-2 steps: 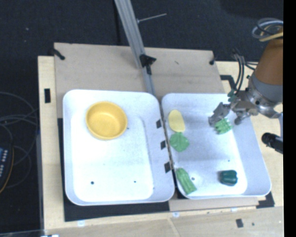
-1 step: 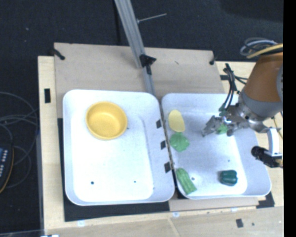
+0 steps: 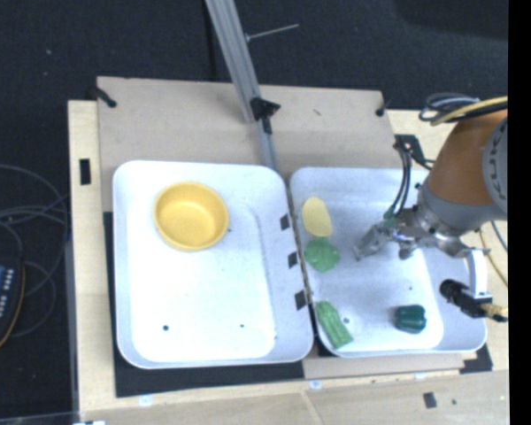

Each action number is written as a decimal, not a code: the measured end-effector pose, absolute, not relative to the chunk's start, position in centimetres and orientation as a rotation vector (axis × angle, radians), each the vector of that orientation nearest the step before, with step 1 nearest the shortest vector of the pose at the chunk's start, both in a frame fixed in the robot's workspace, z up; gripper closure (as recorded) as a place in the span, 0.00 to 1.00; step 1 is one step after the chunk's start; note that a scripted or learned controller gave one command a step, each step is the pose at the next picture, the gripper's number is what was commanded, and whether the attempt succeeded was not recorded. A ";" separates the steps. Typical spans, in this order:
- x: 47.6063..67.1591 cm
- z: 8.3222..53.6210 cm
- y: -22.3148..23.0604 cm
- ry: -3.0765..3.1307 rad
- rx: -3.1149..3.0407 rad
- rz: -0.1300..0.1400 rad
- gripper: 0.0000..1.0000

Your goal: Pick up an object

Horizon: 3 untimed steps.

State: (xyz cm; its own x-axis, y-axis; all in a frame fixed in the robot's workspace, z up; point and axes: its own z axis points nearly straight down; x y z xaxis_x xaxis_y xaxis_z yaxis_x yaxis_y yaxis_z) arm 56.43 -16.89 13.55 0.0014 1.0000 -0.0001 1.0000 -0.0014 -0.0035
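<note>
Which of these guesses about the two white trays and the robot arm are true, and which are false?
1. The yellow bowl sits in the left bin. True.
2. The right bin holds the yellow bowl. False: the right bin holds four smaller things, not the bowl.
3. The dark green object lies near the right bin's front right corner. True.
4. The gripper is over the left bin. False: it hangs over the right bin.
5. The pale yellow piece lies close to the divider between the bins. True.
6. The gripper is lifting the light green round piece. False: that piece lies in the bin, apart from the gripper.
</note>
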 end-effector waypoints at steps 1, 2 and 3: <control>56.6 14.8 -16.9 -2.220 -2.224 -0.003 1.00; 56.0 20.2 -17.8 -2.223 -2.227 -0.005 1.00; 56.5 26.5 -17.6 -2.225 -2.225 -0.005 1.00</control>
State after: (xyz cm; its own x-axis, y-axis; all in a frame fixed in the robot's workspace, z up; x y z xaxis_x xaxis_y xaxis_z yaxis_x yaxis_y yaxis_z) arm 56.46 -17.63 26.46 -0.0001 1.0000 -0.0013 1.0000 0.0001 0.0060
